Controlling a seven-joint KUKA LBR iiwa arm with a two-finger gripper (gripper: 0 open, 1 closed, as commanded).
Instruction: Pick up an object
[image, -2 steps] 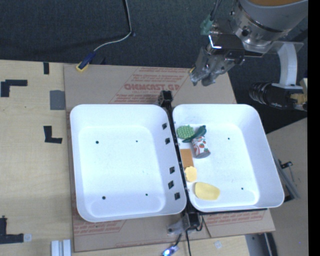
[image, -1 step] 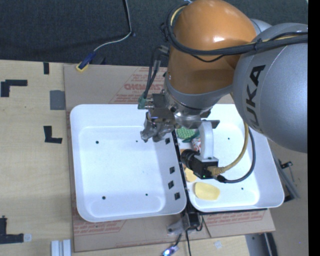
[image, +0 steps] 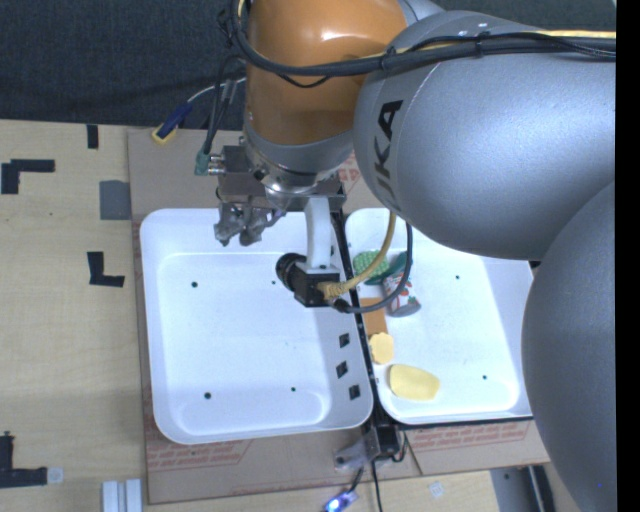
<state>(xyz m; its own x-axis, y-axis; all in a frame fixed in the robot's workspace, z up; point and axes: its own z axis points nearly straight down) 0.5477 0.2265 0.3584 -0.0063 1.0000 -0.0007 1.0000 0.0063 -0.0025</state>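
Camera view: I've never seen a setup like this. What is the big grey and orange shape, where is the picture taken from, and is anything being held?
The picture comes from one fixed camera above the bench, looking down at a slant. The big grey shape with the orange band is a robot arm reaching in from the right. At its end is a pincer, the part meant to grasp things. It hangs over the far edge of the left bin, and nothing shows between its fingers. Whether they are open or shut is hard to tell. Two shallow white bins sit side by side. In the right bin lie two yellow pieces near the front and a green object further back, partly hidden by the arm. A black part with cables hangs at the divider.
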